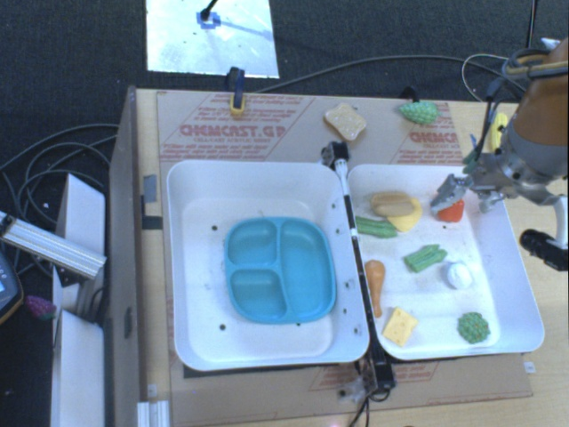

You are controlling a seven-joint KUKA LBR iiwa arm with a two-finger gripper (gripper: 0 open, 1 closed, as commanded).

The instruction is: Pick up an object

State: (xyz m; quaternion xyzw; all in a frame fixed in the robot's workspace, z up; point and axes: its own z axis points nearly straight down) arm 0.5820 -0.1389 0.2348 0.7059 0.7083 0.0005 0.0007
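Observation:
The right bin [520,265] holds several toy foods: a tan bun [392,204] on a yellow piece, a green pod [375,229], a green pepper [425,258], a white ball [458,275], an orange carrot [375,283], a cheese wedge [399,326] and a broccoli [473,327]. A small red piece [452,211] lies near the bin's far edge. My gripper [468,194] hangs over that far edge, open, its left finger [447,190] just above the red piece. Nothing is between the fingers.
The left bin [191,238] carries a blue divided plate [280,268]. On the cardboard behind the bins lie a bread slice [345,121] and a green bumpy toy [419,112]. A black divider [354,247] runs between the bins. Cables loop at the upper right.

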